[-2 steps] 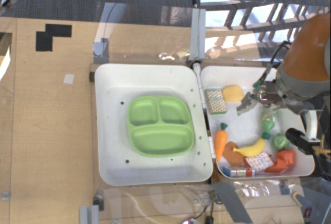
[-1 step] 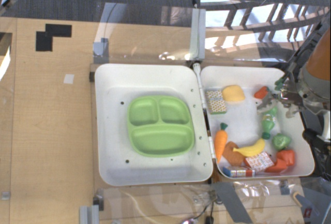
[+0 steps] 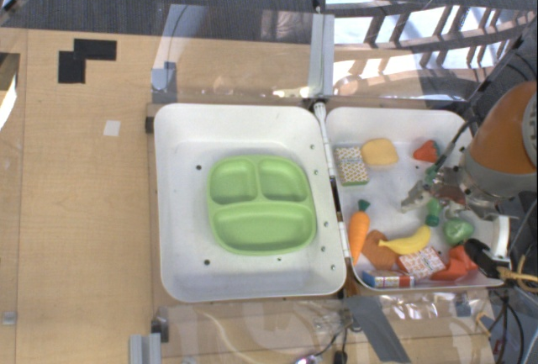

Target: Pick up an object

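My gripper point(image 3: 427, 191) hangs over the right part of the right bin point(image 3: 395, 120), below the arm's orange band point(image 3: 504, 144). A small green piece point(image 3: 435, 208) lies right under or beside it, partly hidden by the gripper. Toy food is scattered around it: a yellow banana point(image 3: 407, 242) just below, a green pepper point(image 3: 458, 229) to the lower right, a red piece point(image 3: 426, 151) above, a yellow block point(image 3: 379, 152) and an orange carrot point(image 3: 359, 229) to the left. I see nothing lifted.
The left bin point(image 3: 181, 186) holds a green divided plate point(image 3: 261, 204). In the right bin, a patterned packet point(image 3: 351, 165) lies near the divider, and a small printed box point(image 3: 422, 262), a red toy point(image 3: 459, 265) and a tube point(image 3: 387, 279) crowd the front edge.
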`<action>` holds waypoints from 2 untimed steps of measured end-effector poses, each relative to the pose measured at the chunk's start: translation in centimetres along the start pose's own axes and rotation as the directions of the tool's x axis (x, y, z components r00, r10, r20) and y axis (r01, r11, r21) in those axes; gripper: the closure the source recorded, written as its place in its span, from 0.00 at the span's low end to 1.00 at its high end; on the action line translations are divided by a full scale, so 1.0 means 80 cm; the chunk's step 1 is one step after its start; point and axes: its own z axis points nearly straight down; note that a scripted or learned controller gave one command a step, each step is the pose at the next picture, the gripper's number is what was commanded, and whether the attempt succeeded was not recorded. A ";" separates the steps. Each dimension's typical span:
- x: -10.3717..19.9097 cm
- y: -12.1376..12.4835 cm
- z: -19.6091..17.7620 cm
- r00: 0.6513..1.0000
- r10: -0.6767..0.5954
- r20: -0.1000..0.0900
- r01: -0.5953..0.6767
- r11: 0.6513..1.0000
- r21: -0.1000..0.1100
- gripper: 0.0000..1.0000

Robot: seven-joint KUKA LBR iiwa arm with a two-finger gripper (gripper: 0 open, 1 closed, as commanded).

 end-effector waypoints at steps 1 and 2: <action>-0.005 0.103 0.005 0.996 -0.090 0.002 0.090 0.996 -0.007 0.00; -0.002 0.106 -0.009 0.995 -0.098 0.001 0.098 0.995 -0.013 1.00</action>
